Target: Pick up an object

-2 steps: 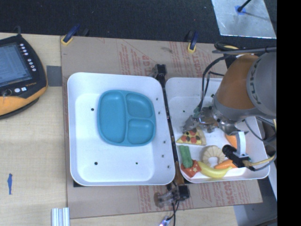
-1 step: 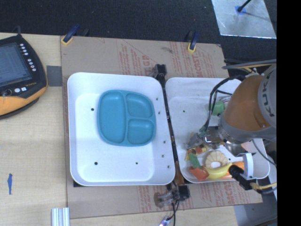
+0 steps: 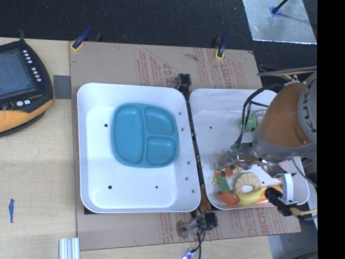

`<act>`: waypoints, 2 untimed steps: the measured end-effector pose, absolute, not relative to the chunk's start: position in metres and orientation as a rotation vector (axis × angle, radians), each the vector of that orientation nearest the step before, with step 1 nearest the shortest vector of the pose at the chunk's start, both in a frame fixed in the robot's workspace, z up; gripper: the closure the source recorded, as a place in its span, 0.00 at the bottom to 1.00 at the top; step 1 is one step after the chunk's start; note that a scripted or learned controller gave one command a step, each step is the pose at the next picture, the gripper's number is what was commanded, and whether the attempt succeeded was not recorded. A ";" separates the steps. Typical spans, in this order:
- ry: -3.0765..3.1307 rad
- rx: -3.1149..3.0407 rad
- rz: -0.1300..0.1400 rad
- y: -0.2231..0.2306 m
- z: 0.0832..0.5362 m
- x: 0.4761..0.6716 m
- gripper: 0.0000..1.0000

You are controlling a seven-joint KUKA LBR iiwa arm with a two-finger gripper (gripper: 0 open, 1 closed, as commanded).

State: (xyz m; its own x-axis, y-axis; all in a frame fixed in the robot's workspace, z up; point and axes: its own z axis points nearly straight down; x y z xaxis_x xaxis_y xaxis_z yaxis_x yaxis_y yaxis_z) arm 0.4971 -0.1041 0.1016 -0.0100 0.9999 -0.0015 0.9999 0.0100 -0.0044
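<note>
We're looking down on the table (image 3: 38, 166), two white bins side by side. In the left bin (image 3: 94, 193) a blue divided plate (image 3: 144, 134) lies flat, on its own. Over in the right bin (image 3: 213, 112) the arm (image 3: 285, 123), orange band showing, hangs low over a heap of small toy foods (image 3: 240, 185) in the near corner: we spot a yellow banana (image 3: 252, 197), a red piece (image 3: 228, 198), a pale round item (image 3: 247, 182). The claw (image 3: 237, 158) sits down among them; spread or pinched, we cannot tell. A tablet pendant (image 3: 19, 85) rests far left.
</note>
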 end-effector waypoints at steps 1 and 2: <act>-2.228 -2.211 0.003 -0.027 0.192 0.477 1.00; -2.228 -2.212 0.004 -0.028 0.192 0.476 0.00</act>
